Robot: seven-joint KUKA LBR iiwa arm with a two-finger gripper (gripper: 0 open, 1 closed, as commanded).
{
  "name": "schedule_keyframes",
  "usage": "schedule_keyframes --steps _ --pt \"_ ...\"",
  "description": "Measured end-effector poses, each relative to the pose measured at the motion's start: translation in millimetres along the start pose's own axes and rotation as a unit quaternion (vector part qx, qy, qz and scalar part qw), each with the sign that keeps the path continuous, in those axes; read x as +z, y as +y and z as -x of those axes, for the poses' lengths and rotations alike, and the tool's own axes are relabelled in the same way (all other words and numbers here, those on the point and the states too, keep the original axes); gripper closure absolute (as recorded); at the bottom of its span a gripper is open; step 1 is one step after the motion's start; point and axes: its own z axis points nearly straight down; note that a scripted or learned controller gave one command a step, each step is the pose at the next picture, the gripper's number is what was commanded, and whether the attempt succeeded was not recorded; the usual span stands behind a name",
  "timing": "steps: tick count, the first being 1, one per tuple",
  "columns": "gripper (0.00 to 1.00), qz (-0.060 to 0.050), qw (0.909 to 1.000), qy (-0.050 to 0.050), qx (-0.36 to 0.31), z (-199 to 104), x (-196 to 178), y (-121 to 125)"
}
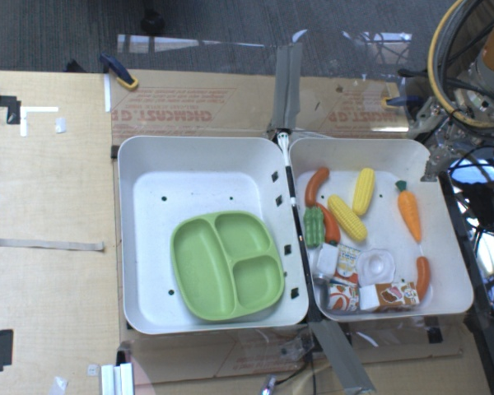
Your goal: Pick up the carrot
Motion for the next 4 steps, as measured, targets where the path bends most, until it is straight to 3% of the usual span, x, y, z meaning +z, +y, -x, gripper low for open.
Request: schedule_keyframes --steps 1,2,3,4 --pt "0.0 0.0 0.999 0.0 -0.044 0.8 114.7 -12.3" --pt "0.0 0.0 1.0 -0.001 -0.006 -21.2 153.9 -11.3" --pt "1.0 -0.002 1.0 -0.004 -0.007 -18.7 142.3 -10.5" --pt "1.0 0.0 1.0 -0.001 0.002 -14.6 82.9 57.7"
